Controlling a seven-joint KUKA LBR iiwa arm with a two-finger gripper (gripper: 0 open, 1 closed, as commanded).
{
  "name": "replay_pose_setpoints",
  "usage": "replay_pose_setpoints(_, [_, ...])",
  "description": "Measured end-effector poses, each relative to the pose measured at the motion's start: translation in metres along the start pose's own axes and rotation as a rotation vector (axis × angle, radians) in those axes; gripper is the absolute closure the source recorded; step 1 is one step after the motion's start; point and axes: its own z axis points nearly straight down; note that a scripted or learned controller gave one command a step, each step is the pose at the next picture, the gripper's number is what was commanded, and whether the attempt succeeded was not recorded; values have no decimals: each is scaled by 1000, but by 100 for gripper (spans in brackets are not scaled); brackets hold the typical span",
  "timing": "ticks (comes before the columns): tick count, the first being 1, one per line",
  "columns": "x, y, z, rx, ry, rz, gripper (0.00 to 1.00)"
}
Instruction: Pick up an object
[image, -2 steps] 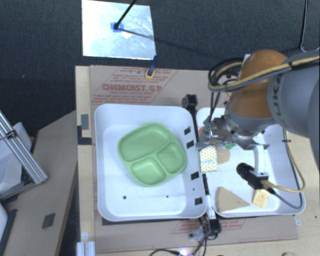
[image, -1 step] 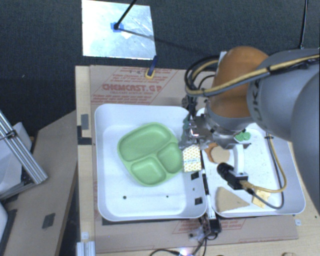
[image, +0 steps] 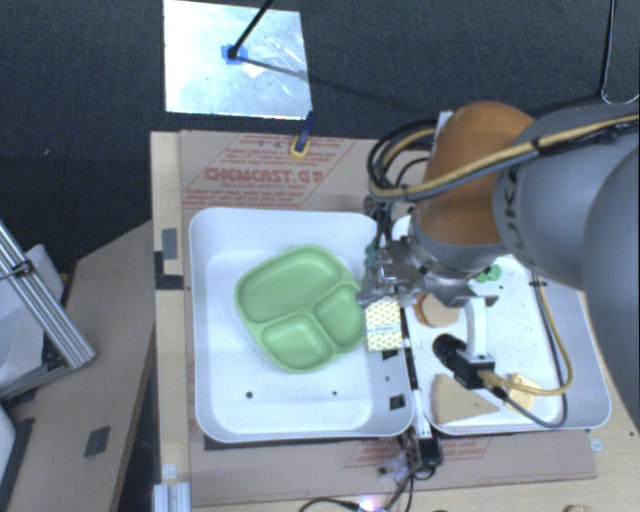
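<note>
— Which object is in play?

— The small pale-yellow speckled block (image: 383, 325). It sits at the right-hand edge of the shallow white bin on the view's left (image: 230, 400), close against the wall shared by the two bins and directly under the gripper (image: 384, 298).

— Is it held?

— I can't tell. The wrist hides the tip, so whether the tool is clamped on the block or released above it is not visible.

— How would it handle?

— My guess is that it is light and slightly soft, like a sponge or foam piece. The dotted face looks matte, so it should not be slippery. I'd take it across its two narrow sides, squarely, since a soft block can twist out of an off-centre pinch.

— What's next to it?

— A light green three-compartment plastic plate (image: 300, 308), smooth, stiff and rounded at the corners. Its right rim lies just beside the block, possibly touching it. That rim and the bin wall leave little room on either side.

— And further out?

— The bin on the view's right (image: 570, 380) holds a tan flat wedge (image: 458, 402) near its front and a brown round piece (image: 432, 312) beneath the wrist. The grey arm (image: 570, 220), with its orange band (image: 470, 150), covers much of that bin.
</note>
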Motion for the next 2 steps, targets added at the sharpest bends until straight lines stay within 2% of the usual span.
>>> replay_pose_setpoints(1, [3,10,17,0,-1,-1,100])
replay_pose_setpoints(2, [2,5,17,-1,-1,4,100])
